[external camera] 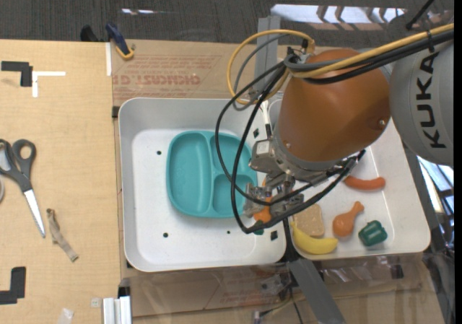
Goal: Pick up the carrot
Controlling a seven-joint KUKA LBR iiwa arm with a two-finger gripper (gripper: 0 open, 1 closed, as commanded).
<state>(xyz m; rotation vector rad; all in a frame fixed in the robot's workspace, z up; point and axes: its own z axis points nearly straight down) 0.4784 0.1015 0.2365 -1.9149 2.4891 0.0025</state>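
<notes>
Arm shell: grey rounded metal arm (426,99), black "KUKA" lettering
Wrist band: glossy orange dome-shaped band (332,117)
Cables: black and yellow loose looping cables (249,77)
Gripper: small metal two-finger gripper (266,203), dark fittings

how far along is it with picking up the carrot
Done: the arm has reached over the inner edge of the left bin, beside the teal tray. In hand: something orange, likely the carrot, sits at the gripper, but cables hide whether it is gripped. Left: a clear lift.
</notes>
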